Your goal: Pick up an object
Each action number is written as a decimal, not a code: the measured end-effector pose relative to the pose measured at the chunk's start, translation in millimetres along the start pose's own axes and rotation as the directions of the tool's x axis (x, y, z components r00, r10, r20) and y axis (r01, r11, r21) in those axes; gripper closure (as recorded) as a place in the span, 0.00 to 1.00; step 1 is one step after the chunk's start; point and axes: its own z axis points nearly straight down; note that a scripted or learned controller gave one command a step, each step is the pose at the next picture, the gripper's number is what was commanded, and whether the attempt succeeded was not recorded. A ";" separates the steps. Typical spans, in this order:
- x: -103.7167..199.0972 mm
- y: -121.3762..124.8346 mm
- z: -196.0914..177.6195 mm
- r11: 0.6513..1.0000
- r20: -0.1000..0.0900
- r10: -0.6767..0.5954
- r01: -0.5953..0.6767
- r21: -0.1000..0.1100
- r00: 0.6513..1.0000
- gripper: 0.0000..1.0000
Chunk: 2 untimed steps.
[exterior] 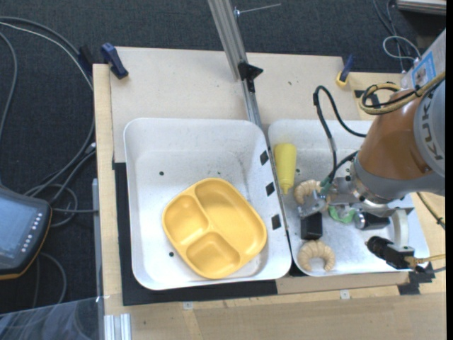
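The arm's black two-finger claw [311, 220] is down inside the right-hand shallow white bin [352, 259], near that bin's left wall. Whether it is wide, narrow or closed on anything cannot be told; from this slanted view it reads as a dark block with nothing clearly caught in it. Just above the claw lies a small tan curled pastry-like piece [307, 190], touching or nearly touching the wrist hardware. Just below the claw, toward the bin's front rim, lies a second pale tan crescent-shaped toy croissant [316, 256], a little apart from the claw. Further up from the claw, along the same left wall, a yellow plastic bottle-shaped object [285, 165] lies lengthwise. To the claw's right, under the wrist, a small green item [342, 214] peeks out, partly hidden, and its shape is unclear. Beyond that rises the grey arm with its orange band [389, 144], covering much of the bin's right side. A black cable [327, 122] loops above the arm. Left of the claw, across the divide, the left-hand white bin [141, 147] holds a yellow three-compartment plastic plate [214, 227], lying flat and well apart from the claw. A metal pole [226, 20] slants up behind the bins.
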 end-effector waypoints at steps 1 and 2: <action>0.7 2.4 -13.8 1.000 0.001 -0.002 0.002 -0.010 1.000 1.00; -0.1 2.0 -56.9 1.000 0.004 -0.003 0.003 -0.015 1.000 1.00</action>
